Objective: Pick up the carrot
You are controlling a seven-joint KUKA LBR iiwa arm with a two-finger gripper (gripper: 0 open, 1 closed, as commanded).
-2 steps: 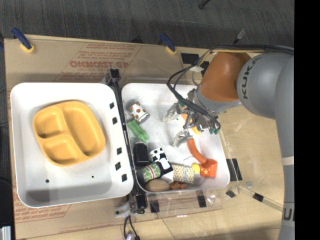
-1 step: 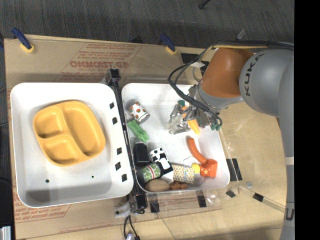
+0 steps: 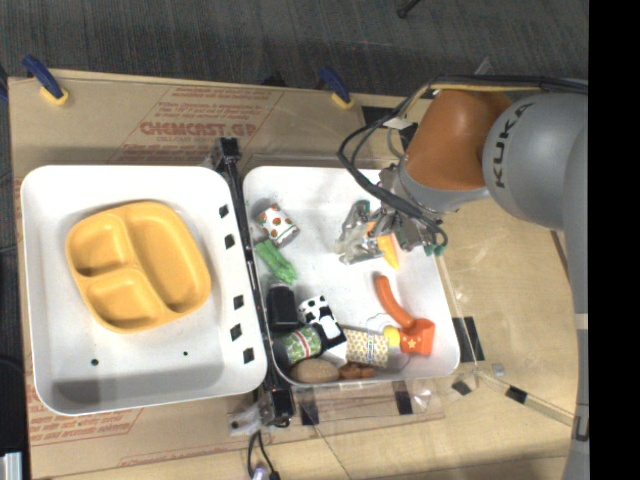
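Carrot is seen lying in the right bin, not yet lifted. Gripper is poised just above it; finger opening cannot be told, and nothing is seen held.

The two bins are plain white, standing on brown cardboard printed with faded red lettering. In the left bin lies a yellow-orange divided tray. In the right bin the carrot is bright orange, and just near-right of it sits a red-orange object. A green leafy piece lies by the left wall, with a small can in white, red and brown beyond it. At the near edge are a black-and-white spotted item, a green-labelled can and a yellow-patterned packet. The arm is grey with an orange band; blue clamps sit at the far edge.
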